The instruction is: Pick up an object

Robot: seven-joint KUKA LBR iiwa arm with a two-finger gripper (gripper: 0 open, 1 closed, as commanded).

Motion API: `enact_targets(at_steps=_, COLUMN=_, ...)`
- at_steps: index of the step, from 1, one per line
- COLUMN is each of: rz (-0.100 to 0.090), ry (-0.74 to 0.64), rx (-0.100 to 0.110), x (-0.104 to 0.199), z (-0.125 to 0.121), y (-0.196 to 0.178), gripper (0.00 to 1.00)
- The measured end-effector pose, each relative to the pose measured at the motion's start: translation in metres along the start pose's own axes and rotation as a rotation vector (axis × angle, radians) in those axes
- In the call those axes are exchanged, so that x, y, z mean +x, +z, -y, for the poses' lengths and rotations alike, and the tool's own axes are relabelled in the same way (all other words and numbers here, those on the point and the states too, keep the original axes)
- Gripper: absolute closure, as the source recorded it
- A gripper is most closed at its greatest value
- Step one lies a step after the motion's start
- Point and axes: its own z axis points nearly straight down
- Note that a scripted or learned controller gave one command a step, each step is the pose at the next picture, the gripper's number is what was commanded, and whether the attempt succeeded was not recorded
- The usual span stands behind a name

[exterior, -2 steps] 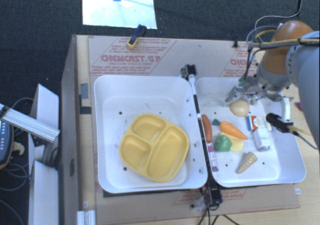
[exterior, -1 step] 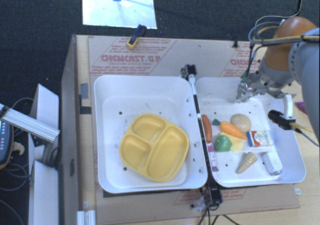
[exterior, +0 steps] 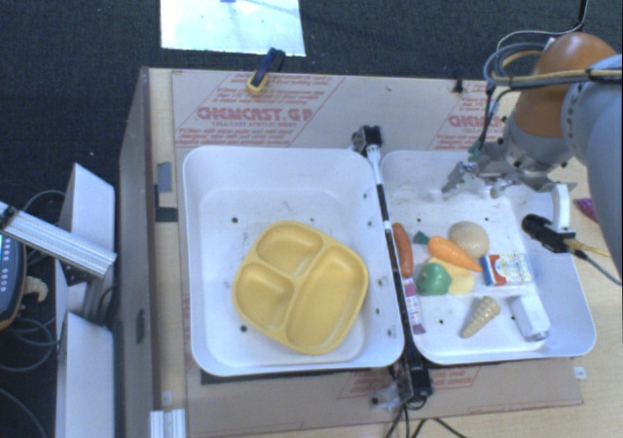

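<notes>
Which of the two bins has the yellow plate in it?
The left bin holds the yellow plate, a tray with three sections. The right bin holds small toy foods instead.

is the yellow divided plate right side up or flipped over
Right side up: the yellow plate in the left bin shows its three hollow compartments facing the camera.
</notes>
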Motion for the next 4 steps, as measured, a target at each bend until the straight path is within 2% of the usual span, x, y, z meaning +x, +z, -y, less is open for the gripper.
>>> enact_targets(at_steps=1, rz=-0.002, ry=0.007, rx=0.011, x=-0.025, z=0.049, y=0.014, gripper=0.00)
enact_targets(at_steps=2, rz=-0.002, ry=0.008, rx=0.012, x=-0.041, z=0.139, y=0.013, gripper=0.00)
enact_targets(at_steps=3, rz=-0.004, ry=0.004, rx=0.009, x=0.026, z=0.087, y=-0.022, gripper=0.00)
enact_targets(at_steps=4, rz=-0.003, ry=0.006, rx=0.011, x=0.069, z=0.094, y=0.013, gripper=0.00)
